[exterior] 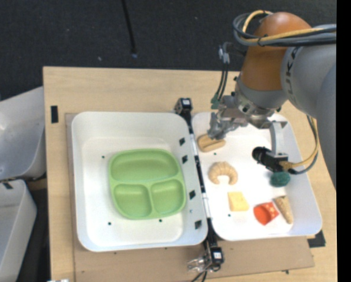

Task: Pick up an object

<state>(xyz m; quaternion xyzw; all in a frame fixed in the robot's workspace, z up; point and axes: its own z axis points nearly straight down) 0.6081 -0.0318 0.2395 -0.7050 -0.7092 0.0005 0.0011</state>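
Observation:
My gripper (pixel 217 133) hangs over the upper left part of the right bin (pixel 246 231), its fingers pointing down at a small tan bread piece (pixel 211 143) that lies right below them. Further down the bin lie a croissant (pixel 223 172), a yellow cheese block (pixel 238 201), a red piece (pixel 265 213), a tan cone-shaped piece (pixel 284 209) and a dark green piece (pixel 279 179). Nothing is visibly lifted off the bin floor.
The left bin (pixel 87 134) holds a green divided plate (pixel 147 183). A black clamp (pixel 183 105) sits at the top of the divider between the bins. The wooden bench (pixel 104 84) surrounds both bins.

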